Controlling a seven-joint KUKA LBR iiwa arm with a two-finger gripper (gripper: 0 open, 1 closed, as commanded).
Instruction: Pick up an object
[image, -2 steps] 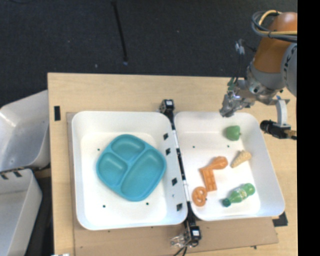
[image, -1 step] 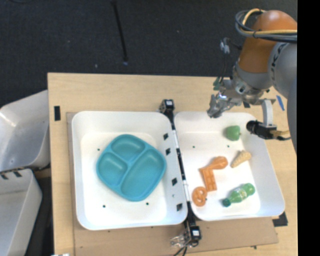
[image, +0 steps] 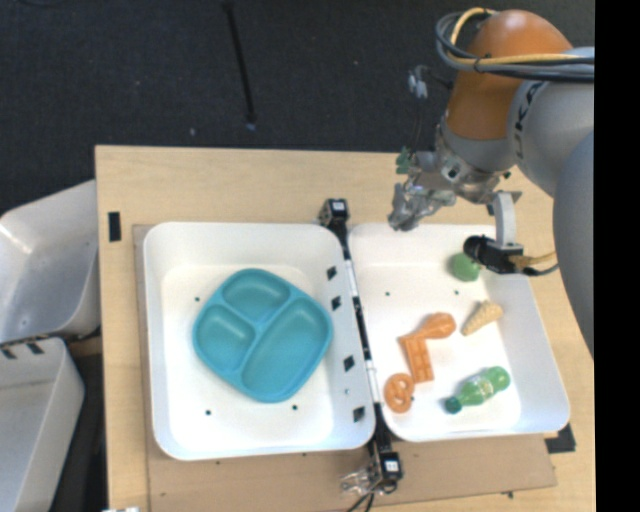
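The right bin (image: 540, 330) holds five candidates: a green round piece (image: 463, 266) at the back, a tan cone (image: 482, 317), an orange bracket (image: 424, 346), an orange pretzel (image: 397, 391) and a green bottle (image: 479, 388). The claw (image: 408, 213) hovers over that bin's back-left corner with nothing in it; whether it stands open or closed I cannot tell, so this looks like the approach, and next it must travel over one piece and descend. The left bin (image: 160, 330) carries one blue tray (image: 262, 334); two bins share the counter (image: 240, 180).

Fixed overhead camera, slanted down on both bins (image: 160, 300).
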